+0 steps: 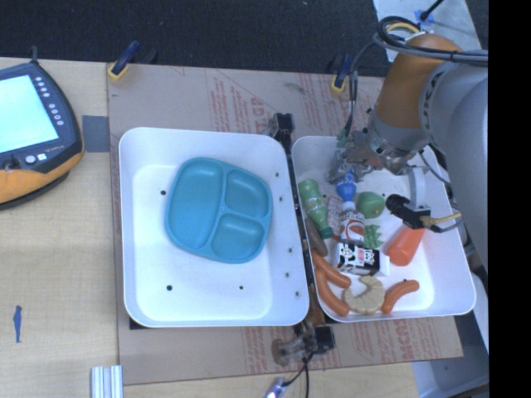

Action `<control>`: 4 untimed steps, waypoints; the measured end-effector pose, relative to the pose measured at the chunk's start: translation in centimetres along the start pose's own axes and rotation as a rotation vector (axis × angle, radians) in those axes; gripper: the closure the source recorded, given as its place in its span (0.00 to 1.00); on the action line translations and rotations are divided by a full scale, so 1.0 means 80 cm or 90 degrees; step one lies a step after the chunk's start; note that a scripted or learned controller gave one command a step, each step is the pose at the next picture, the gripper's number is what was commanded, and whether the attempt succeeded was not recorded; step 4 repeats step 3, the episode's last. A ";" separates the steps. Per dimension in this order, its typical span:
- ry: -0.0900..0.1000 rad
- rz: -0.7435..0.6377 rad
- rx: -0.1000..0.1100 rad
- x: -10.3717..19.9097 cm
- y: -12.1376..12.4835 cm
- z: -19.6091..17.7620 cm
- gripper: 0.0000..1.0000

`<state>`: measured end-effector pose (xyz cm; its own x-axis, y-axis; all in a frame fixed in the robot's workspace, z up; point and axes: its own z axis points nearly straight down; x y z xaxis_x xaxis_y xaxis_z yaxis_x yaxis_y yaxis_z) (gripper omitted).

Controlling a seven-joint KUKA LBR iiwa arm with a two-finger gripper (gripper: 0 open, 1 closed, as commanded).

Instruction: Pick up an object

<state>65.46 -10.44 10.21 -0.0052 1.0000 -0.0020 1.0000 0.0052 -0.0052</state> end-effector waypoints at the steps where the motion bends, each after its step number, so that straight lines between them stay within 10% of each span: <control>1: 0.001 0.000 -0.003 0.051 0.003 -0.130 1.00; 2: 0.002 0.001 0.000 0.060 -0.032 -0.178 1.00; 3: 0.001 -0.001 0.000 0.148 -0.119 -0.181 1.00; 4: 0.001 -0.001 0.000 0.148 -0.119 -0.181 1.00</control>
